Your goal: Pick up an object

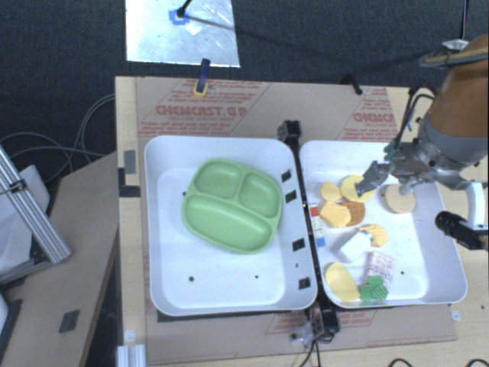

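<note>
The right bin (452,272) holds several small food-like items. A yellow round piece (350,187) lies near its left wall, with a pale yellow piece (330,192) and an orange-brown piece (345,214) beside it. A tan disc (398,199) lies further right. Lower down are a white block (353,245), a yellow crescent (376,235), a red-printed packet (381,266), a yellow lump (343,280) and a green leafy piece (374,289). My gripper (372,179) hangs low over the bin's upper part, just right of the yellow round piece and left of the tan disc.
The left bin (164,205) carries a green divided plate (233,205). A black clipped divider (299,205) joins the two bins. The grey arm with its orange band (458,98) covers the right bin's upper right corner. A cardboard sheet (229,105) lies under both bins.
</note>
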You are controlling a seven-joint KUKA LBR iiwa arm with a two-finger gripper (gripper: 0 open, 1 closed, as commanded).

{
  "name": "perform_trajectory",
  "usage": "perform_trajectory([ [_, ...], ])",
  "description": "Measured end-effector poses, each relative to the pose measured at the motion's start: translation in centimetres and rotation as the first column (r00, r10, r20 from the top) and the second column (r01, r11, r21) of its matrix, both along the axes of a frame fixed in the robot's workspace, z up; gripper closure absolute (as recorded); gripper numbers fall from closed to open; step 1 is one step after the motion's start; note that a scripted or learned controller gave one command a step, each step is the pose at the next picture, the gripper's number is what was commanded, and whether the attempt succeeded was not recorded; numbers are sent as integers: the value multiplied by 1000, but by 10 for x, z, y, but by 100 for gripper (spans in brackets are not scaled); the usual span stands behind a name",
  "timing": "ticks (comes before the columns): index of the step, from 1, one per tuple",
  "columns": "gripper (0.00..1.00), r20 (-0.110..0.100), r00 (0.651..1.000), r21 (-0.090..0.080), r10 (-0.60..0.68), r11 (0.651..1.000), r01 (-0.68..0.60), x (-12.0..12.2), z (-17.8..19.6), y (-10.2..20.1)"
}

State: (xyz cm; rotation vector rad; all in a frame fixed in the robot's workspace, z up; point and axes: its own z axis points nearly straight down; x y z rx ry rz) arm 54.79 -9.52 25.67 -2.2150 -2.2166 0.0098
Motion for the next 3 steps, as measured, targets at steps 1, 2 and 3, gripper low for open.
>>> perform_trajectory([
  [1, 0, 12, 1000, -1, 2, 1000, -2, 2, 6, 0],
  [2, 0, 8, 1000, 0, 0, 1000, 0, 0, -36, 3],
  [3, 0, 7, 1000, 0, 0, 1000, 0, -2, -78, 4],
])
